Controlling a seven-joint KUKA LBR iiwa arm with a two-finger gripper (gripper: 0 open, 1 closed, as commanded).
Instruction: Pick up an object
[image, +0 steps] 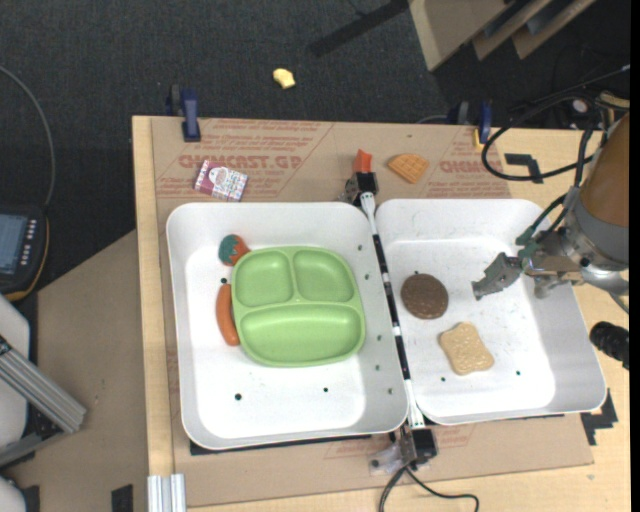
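Observation:
In the right bin (560, 385) lie a round brown cookie (425, 296) and a tan cracker-shaped piece (466, 349). My gripper (520, 279) hovers over that bin's right half, to the right of the cookie and above the tan piece. It is open, with nothing between its fingers (492, 277). The left bin (200, 390) holds a green divided plate (298, 305). An orange sausage-shaped toy (227, 313) lies along the plate's left side, and a small teal and orange item (233, 249) sits at its upper left corner.
On the board behind the bins lie an orange waffle-like cracker (407, 167), a pink patterned packet (220, 180) and an orange-tipped clamp (362, 172) at the bins' seam. A yellow bit (285, 77) lies on the dark floor. Cables run at the top right.

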